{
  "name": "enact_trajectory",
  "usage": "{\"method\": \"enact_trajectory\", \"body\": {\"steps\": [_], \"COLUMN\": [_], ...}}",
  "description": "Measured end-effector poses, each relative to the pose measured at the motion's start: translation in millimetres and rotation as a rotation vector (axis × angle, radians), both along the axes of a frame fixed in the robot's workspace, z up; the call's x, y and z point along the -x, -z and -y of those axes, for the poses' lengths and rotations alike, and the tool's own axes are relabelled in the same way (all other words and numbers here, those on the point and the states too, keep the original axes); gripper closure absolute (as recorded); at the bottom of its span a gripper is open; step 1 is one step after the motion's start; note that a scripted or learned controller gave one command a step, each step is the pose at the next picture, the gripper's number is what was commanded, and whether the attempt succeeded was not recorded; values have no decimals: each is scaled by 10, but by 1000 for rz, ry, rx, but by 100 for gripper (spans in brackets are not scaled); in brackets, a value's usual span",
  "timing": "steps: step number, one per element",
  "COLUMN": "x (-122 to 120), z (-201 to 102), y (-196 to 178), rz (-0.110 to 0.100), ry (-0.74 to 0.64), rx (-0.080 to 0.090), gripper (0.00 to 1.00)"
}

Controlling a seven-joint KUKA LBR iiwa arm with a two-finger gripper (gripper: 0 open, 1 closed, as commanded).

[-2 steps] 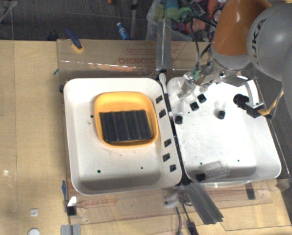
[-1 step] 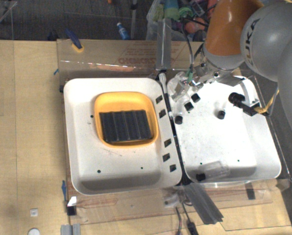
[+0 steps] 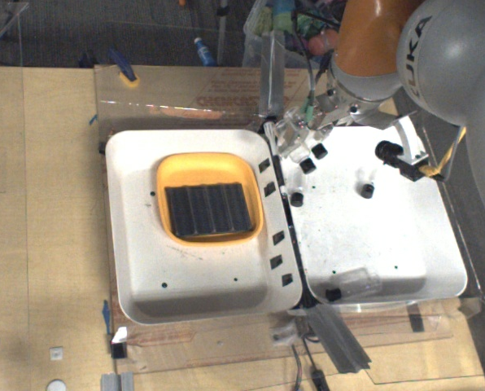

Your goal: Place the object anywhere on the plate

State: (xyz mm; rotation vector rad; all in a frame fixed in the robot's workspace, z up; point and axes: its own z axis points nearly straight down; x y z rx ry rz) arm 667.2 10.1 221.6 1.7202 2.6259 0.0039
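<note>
A yellow-orange plate (image 3: 168, 169) lies in the left bin (image 3: 137, 283). On it rests a black ridged rectangular object (image 3: 208, 210), flat and covering most of the plate's middle. My gripper (image 3: 313, 158) hangs over the far left corner of the right bin (image 3: 405, 251), just right of the divider between the bins. Its two dark fingertips (image 3: 308, 165) stand apart with nothing between them. The gripper is well to the right of the plate and touches neither it nor the black object.
A small dark knob (image 3: 366, 190) and another small dark piece (image 3: 295, 198) sit in the right bin. A see-through scrap (image 3: 356, 282) lies near its front edge. Black clips (image 3: 277, 239) line the divider. The arm's grey body looms over the far right.
</note>
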Motion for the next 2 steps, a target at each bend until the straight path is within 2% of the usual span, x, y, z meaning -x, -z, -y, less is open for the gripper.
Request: {"method": "enact_trajectory", "body": {"steps": [1, 2], "x": [-8, -9], "z": [6, 6], "y": [-98, -101], "rz": [3, 3], "ry": [1, 2], "rx": [-2, -2], "gripper": [100, 0]}}
